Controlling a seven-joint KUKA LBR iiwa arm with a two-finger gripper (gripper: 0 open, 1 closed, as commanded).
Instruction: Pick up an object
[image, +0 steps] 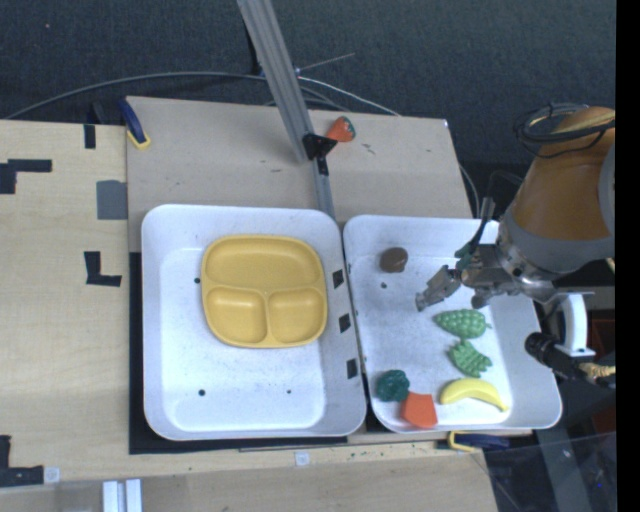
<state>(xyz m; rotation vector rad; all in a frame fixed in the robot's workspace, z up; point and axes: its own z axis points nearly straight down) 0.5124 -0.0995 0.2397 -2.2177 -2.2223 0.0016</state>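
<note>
Counting right bin (520, 410): two green leafy pieces (461, 323), one banana (474, 394), brown lump (393, 260), orange block (420, 410), dark-green piece (391, 384). Gripper (437, 292) spread, holding nothing. One yellow tray (265, 290) in left bin (160, 330).

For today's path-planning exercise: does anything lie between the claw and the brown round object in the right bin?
Nothing visible does. The claw hangs over bare floor of the right bin, and the brown round object lies up and left of it across open white floor. The green leafy pieces lie on the other side.
</note>
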